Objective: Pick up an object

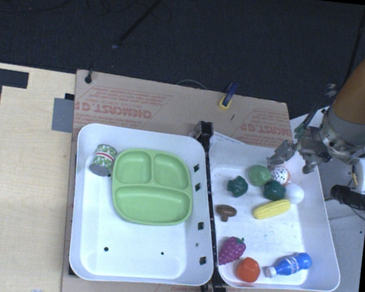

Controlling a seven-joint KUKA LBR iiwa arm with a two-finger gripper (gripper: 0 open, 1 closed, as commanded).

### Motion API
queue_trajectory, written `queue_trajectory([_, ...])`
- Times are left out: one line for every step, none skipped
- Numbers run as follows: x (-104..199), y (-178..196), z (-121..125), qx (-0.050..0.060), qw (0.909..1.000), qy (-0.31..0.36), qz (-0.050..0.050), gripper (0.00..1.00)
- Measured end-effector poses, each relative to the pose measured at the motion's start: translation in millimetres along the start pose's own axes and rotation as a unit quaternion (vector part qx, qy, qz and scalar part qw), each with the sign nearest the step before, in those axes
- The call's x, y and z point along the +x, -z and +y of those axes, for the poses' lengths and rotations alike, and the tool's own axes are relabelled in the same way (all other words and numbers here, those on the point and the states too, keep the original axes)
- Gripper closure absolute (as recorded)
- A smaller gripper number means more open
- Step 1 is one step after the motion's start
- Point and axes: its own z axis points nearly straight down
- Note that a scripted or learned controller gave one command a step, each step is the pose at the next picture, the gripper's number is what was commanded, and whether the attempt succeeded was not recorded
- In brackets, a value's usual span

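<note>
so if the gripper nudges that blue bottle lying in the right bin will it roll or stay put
The blue bottle lies on its side and looks round, so it would probably roll. It looks like small plastic, likely light. The smooth body may slip between fingers.

Two shallow white plastic bins, left (130, 261) and right (318, 248), sit side by side, touching, on a brown printed cardboard sheet (141, 104) laid over a pale wooden benchtop (12, 187). A blue-and-yellow clip (227, 96) grips the cardboard's far edge. Beyond lies dark carpet (248, 38), crossed by a black cable (143, 11).
</note>
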Motion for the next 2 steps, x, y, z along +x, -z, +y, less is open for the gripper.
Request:
queue_trajectory([-0.3, 8.4, 2.6, -0.007, 1.0000, 0.001, -0.001, 0.00])
queue_trajectory([-4.0, -51.4, -3.4, -0.004, 1.0000, 0.001, -0.001, 0.00])
